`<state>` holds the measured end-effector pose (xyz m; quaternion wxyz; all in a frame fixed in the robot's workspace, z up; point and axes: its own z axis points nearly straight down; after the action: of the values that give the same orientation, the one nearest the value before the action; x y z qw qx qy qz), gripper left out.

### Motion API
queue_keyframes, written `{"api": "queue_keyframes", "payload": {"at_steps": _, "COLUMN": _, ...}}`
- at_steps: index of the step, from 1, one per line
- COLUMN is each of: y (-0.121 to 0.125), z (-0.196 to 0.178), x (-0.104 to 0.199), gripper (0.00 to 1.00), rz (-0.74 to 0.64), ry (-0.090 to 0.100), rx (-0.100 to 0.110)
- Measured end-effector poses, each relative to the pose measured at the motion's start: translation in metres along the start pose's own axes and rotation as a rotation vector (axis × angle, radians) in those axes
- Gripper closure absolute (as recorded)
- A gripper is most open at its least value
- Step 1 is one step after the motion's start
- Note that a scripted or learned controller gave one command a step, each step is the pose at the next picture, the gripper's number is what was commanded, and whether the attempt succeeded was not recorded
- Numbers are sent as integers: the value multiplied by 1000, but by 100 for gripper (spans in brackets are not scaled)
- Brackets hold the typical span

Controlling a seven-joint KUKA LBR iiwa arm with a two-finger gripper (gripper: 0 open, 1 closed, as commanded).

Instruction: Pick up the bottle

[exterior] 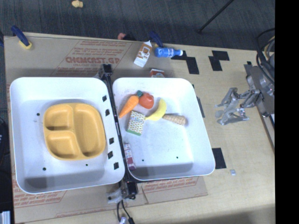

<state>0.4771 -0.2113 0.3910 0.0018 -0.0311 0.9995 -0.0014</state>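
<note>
The hand (231, 110) sits out over the bare table (233, 171), well to the right of both bins, and its metal fingers (227, 99) are splayed wide with nothing between them. The bottle (164, 52), blue with a white cap end, lies on its side on the table beyond the far rim of the right bin (201, 143), outside it, well apart from the hand. Just left of the bottle a small carton (143, 54) lies tilted on the table, and a small red-and-white item (157, 72) rests right at the bin's far edge. Inside the right bin there's a tight cluster: a carrot (128, 106) lying at a slant, a red tomato-like piece (146, 100) touching its top end, a banana (158, 111) curving just to the right, a green-and-white box (136, 123) below the carrot, and a tan waffle-textured piece (174, 120) lying beside the banana's lower end. Over in the left bin (23, 139) a yellow divided plate (74, 130) sits near the middle, three compartments showing. Blue clamps (20, 36) grip the cardboard at the far edge, and a small yellow object (77, 3) lies on the dark floor (140, 8) beyond the table.
</note>
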Motion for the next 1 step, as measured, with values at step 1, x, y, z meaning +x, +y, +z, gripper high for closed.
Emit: {"api": "queue_keyframes", "payload": {"at_steps": 1, "y": 0, "z": 105, "x": -6, "gripper": 100, "rz": 260, "ry": 5, "rx": -2}}
